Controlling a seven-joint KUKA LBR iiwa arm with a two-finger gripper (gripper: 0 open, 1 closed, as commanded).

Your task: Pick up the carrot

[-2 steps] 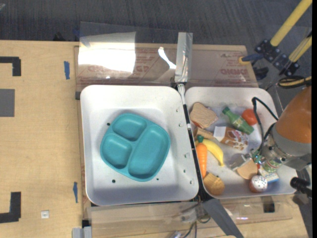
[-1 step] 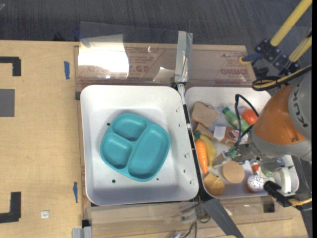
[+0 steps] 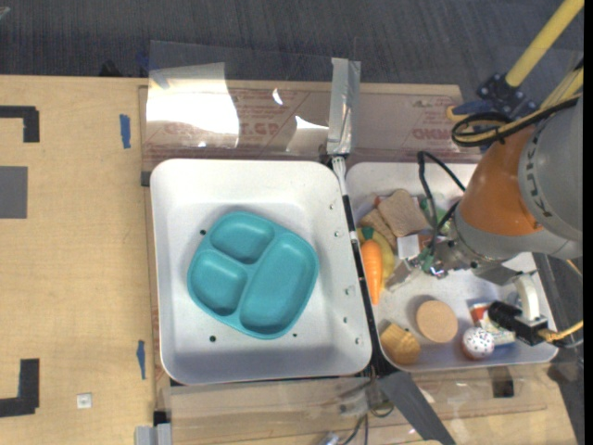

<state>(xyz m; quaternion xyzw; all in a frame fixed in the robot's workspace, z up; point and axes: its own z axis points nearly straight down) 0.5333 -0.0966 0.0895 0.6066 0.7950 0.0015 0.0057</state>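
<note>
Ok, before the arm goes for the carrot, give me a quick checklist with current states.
1. Carrot in view: ok, it lies along the left edge of the right bin.
2. Carrot free of the claw: ok, the claw sits just to its right, not on it.
3. Claw fingers ready: cannot tell, the wrist hides them.
4. Room around carrot: not ok, the bin wall is tight on its left and a brown item crowds its top end.
5. Carrot uncovered: ok, nothing lies over it.
6. Left bin: the teal divided plate sits well away from the pick.
</note>
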